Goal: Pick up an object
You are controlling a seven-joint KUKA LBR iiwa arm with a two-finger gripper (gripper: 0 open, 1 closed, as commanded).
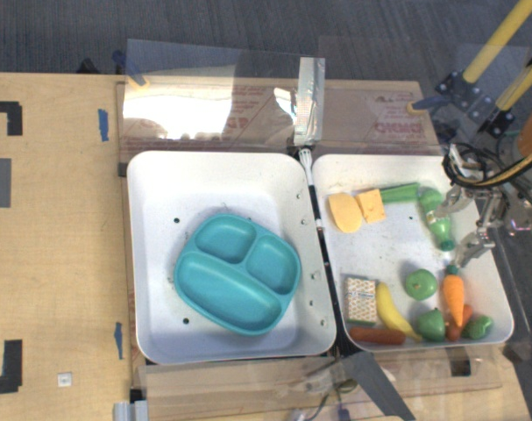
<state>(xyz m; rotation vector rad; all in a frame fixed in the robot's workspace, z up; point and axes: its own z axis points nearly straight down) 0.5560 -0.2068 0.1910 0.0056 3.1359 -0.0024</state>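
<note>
Two Bins, Claw Over the Right-Hand One

Two shallow white bins sit side by side on the bench. The claw (pixel 465 228) hangs over the right bin (pixel 371 244), close to that bin's right wall. Whether it is released or clenched cannot be told from the camera view; nothing is visibly held in it.

Candidate objects, located relative to the claw:

- Green bottle-shaped toy (pixel 438 217): just beside the claw, on its left; contact cannot be confirmed.
- Long green vegetable (pixel 399 193): up and to the left of the claw, lying crosswise.
- Two yellow cheese-like pieces (pixel 355 209): further left, near the divider between the bins.
- Green apple (pixel 420 283): below and left of the claw.
- Carrot (pixel 454 298): directly below the claw, lying lengthwise, tip toward the bin's near edge.
- Banana (pixel 390 310): below and well left, beside a small printed box (pixel 361 298).
- Red sausage-like piece (pixel 377 334): at the near edge of the bin, below the box.
- Green pieces (pixel 454 324): at the near right corner, touching the carrot.

Left bin (pixel 152 235): well apart from the claw, to its left. It carries a teal divided plate (pixel 237 273) with three compartments.
</note>
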